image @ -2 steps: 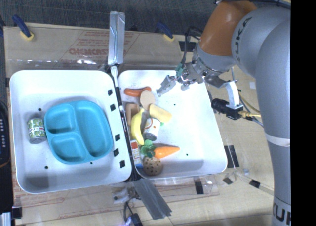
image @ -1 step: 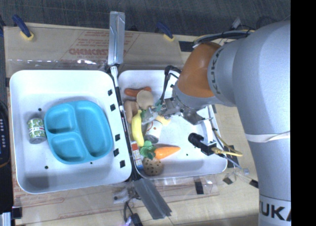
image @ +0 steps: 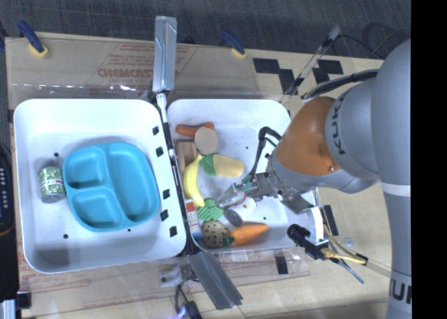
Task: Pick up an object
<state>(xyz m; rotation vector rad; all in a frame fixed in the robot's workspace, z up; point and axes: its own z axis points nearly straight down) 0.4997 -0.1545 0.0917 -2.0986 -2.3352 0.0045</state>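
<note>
a: start with the big things. what's on the surface (image: 84,59)?

b: two white bins. the left bin (image: 28,241) carries a blue divided tray (image: 108,185) and a small can (image: 50,182) at the tray's left. the right bin (image: 230,109) holds the toy food, and the grey arm (image: 363,136) reaches over it.

a: and the claw?

b: the claw (image: 241,194) is low in the right bin, just right of the banana (image: 191,183). its tips blur into a pale patch there, so i can't tell how far apart they are, or whether anything sits between them.

a: which thing is nearest, taking the banana as the marker?

b: the banana itself, probably. its long axis runs up and down the bin beside the divider, so it lies just left of the claw. the carrot (image: 250,233) lies below and right of the banana, long axis nearly level, close under the claw. the corn (image: 227,166) touches the banana's upper right, and a green piece (image: 210,211) sits at its lower end.
</note>
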